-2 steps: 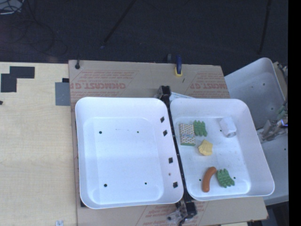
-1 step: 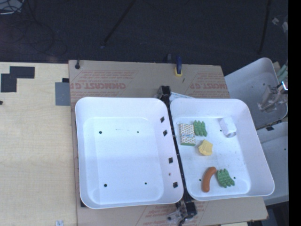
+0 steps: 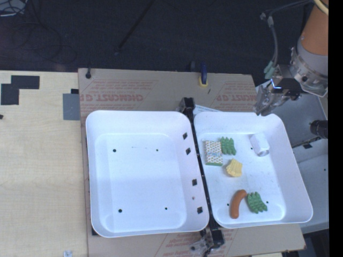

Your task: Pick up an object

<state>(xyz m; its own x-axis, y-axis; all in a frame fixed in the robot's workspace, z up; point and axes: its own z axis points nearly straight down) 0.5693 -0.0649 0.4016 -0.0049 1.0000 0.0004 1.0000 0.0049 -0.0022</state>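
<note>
The right bin (image 3: pixel 292 159) holds several small objects. A checkered white block (image 3: pixel 213 152) lies beside a green ridged piece (image 3: pixel 228 145). A yellow chunk (image 3: pixel 233 168) sits just below them. A white cylinder (image 3: pixel 260 144) rests near the bin's far right side. At the near end lie an orange sausage-shaped piece (image 3: pixel 237 203) and another green ridged piece (image 3: pixel 256 202). My gripper (image 3: pixel 264 105) hangs above the bin's far right corner, apart from all the objects, with nothing seen between its fingers.
The left bin (image 3: pixel 99 170) stands next to the right one, joined by a black divider with clips (image 3: pixel 193 159). Both rest on a cardboard sheet (image 3: pixel 139 92). A pale wooden bench top (image 3: pixel 37 170) spreads to the left. Cables hang near the arm at the upper right.
</note>
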